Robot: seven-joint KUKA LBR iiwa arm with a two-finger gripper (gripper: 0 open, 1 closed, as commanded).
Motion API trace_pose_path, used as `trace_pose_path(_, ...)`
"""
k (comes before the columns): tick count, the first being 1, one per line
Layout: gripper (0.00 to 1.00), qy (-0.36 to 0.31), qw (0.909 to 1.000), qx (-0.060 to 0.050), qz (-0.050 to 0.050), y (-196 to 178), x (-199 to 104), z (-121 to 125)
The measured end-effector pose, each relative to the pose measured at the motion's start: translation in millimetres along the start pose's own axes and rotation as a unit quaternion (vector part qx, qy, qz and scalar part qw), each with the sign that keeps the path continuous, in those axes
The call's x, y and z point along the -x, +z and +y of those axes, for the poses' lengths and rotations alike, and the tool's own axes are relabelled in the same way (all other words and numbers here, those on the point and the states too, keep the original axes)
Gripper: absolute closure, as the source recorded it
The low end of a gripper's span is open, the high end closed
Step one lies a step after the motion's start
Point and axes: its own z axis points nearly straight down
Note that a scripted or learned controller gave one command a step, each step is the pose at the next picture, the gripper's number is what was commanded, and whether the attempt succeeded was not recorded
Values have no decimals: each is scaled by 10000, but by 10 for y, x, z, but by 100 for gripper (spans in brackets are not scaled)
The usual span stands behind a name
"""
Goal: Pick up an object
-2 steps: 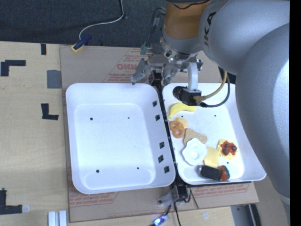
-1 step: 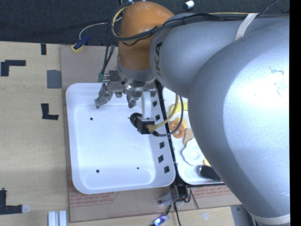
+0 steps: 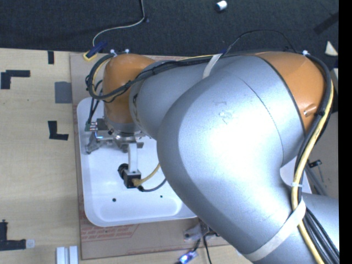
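Note:
My gripper [image 3: 92, 138] hangs over the upper left part of the left white bin [image 3: 110, 210], close to its left wall. Its metal head sits below the orange wrist band [image 3: 118, 87]. No object can be seen between or under it from this angle. On the bin floor a tiny dark speck [image 3: 114, 199] lies near the front. The large grey arm [image 3: 231, 147] covers the rest of the bin and everything to the right.
The wooden bench [image 3: 33, 175] stretches to the left with black tape marks [image 3: 55, 131]. A dark cloth lies along the back, with a white cable [image 3: 118, 27] and a small white piece [image 3: 221, 5] on it.

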Motion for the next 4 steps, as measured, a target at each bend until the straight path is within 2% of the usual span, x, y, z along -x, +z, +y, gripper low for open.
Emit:
trace_pose_path(1, 0, 20, 10000, 58, 23, -59, 199, 586)
trace_pose_path(2, 0, 3, 10000, 23, 6, -62, 15, 719)
trace_pose_path(3, 0, 37, 10000, 38, 9, -60, 550, 722)
trace_pose_path(4, 0, 13, 10000, 35, 15, -58, 467, 572)
